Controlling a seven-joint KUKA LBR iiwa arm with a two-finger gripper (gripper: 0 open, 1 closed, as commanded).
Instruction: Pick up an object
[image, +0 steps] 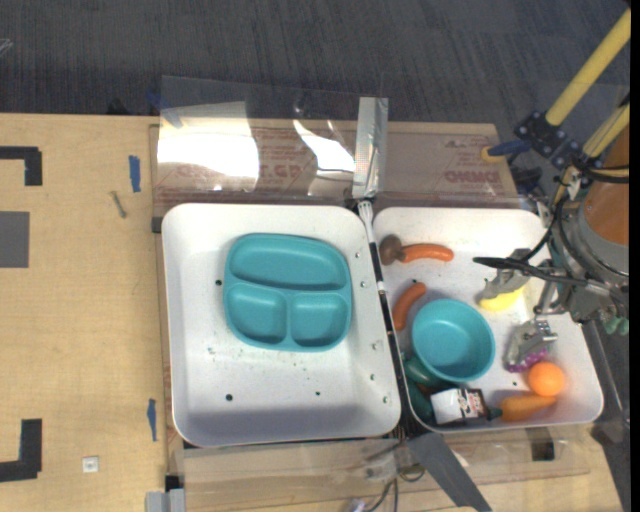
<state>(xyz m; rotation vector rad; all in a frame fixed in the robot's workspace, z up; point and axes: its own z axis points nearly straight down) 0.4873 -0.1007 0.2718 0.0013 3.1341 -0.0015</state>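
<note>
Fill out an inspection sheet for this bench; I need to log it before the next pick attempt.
Surface: two shallow white bins, left bin and right bin, on a wooden bench.
Job's things: right bin holds a teal bowl, orange ball, orange sausage shape, yellow piece, purple item.
Clutter: teal divided plate in the left bin.
Grippers: gripper above the right bin's right side; grasp unclear.
Cables: nothing seen.
Surroundings: clear plastic sheet behind the bins.

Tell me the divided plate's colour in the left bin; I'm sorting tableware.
Teal, plain, no pattern; the plate shows well in the camera view.
</note>
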